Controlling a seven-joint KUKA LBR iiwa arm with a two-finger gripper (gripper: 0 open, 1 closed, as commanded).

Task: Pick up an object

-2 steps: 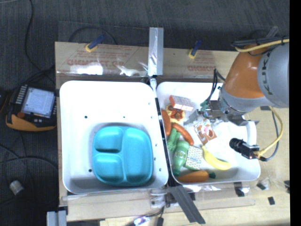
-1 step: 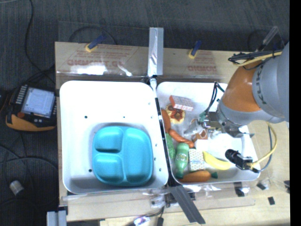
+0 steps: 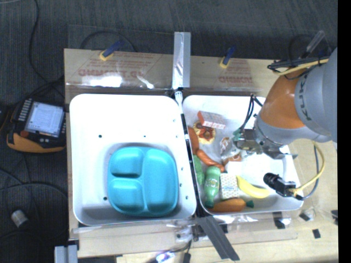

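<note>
the arm point(image 3: 307, 106) comes in from the right, grey with its orange band, and bends down over the right bin point(image 3: 285, 201). its gripper point(image 3: 239, 141) sits low over the middle of that bin, beside a crumpled clear wrapper point(image 3: 227, 144); from where i stand i cannot tell how the gripper is set or whether it has anything. the right bin is crowded along its left half: a red and white packet point(image 3: 208, 127) near the back, a sausage point(image 3: 207, 158) just in front of it, then a green bottle point(image 3: 212, 182) lying along the left wall. beside the bottle is a small patterned box point(image 3: 229, 187), and a banana point(image 3: 252, 189) lies just to the right of the box, towards the front. a carrot point(image 3: 227, 205) rests against the front wall, touching the bottle's lower end. a black fitting point(image 3: 277, 184) with a yellow cable point(image 3: 317, 174) hangs off the arm over the bin's right front corner. the left bin point(image 3: 88, 114) holds a turquoise tray point(image 3: 143, 181) with compartments, set towards the front. a handheld unit point(image 3: 38, 124) with a lit screen lies on the floor to the left of the bench.
</note>
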